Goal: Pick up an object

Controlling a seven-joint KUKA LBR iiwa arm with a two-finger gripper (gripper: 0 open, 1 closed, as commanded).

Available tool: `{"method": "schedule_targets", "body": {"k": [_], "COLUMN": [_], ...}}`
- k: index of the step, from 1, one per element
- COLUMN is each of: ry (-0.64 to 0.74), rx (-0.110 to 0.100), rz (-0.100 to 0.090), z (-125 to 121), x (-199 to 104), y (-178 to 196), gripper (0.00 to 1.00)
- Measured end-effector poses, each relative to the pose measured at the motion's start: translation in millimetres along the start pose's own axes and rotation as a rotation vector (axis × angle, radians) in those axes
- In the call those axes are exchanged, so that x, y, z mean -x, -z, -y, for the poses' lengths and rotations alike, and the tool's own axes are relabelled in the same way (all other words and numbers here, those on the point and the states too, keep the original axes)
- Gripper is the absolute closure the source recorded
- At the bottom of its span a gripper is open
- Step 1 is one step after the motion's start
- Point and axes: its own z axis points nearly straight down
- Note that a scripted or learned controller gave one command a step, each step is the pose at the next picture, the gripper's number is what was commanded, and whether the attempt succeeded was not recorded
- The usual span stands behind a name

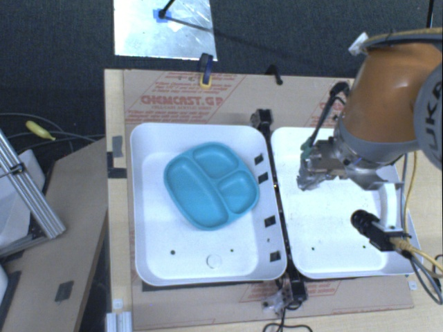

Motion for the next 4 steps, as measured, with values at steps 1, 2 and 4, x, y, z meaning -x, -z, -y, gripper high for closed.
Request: {"method": "schedule_targets", "body": {"k": [1,2,4], "ry": [0.013,0.010,0.006], "rx": [0.000,-0.004,0.005], "rz": [-0.004,-0.002,-0.004], "z": [8.8,10.3,-33.5], "x": [-64.2,-99.9,-123.2], "y": [20.0,0.9,-11.3], "gripper": [1.00,1.00,1.00]}}
